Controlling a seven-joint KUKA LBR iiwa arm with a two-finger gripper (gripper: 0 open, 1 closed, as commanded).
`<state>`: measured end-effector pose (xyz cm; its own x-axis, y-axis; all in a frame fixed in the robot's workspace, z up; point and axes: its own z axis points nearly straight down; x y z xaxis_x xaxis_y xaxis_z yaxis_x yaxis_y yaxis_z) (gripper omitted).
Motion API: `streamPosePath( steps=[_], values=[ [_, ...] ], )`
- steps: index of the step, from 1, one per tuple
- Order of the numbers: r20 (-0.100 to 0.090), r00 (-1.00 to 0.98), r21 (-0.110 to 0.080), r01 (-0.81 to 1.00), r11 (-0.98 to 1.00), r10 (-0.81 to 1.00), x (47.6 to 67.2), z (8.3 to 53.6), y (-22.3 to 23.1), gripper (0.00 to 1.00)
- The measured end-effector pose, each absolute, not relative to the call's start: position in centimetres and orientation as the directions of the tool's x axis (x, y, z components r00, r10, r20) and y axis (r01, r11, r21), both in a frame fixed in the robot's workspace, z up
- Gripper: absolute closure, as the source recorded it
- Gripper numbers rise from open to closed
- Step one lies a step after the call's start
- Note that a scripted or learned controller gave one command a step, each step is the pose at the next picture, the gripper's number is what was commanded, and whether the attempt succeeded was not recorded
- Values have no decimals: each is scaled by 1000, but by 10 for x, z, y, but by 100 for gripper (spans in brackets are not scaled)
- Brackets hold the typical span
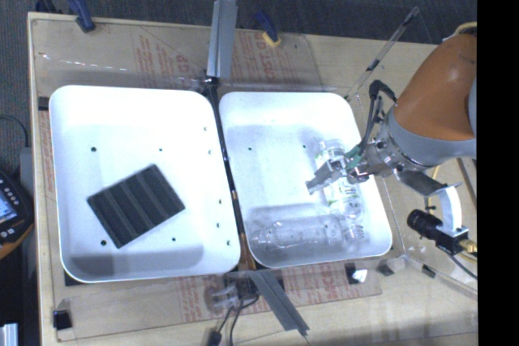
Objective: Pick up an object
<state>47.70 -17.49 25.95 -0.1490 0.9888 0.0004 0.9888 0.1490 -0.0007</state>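
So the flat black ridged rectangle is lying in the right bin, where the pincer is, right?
Not quite. The camera view shows the flat black ridged rectangle lying in the left white bin. The pincer is over the right white bin, as you said.

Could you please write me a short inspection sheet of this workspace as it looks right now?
Surface: wooden bench bearing two white bins side by side.
Job's things: dark ribbed pad flat in left bin; clear plastic bottles in right bin.
Clutter: nothing seen.
Grippers: gripper low over the right bin, above the bottles; grasp unclear.
Cables: thin cables by the arm.
Surroundings: blue clamps on the bench's far edge; dark floor.
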Motion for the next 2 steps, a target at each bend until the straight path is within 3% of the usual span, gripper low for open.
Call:
streamPosePath(
  steps=[1, 2],
  values=[
    [1, 9, -5, 1000, -9, 1000, 528, 168, -209, 0],
    [1, 10, -5, 1000, -10, 1000, 528, 168, -210, 0]
  ],
)
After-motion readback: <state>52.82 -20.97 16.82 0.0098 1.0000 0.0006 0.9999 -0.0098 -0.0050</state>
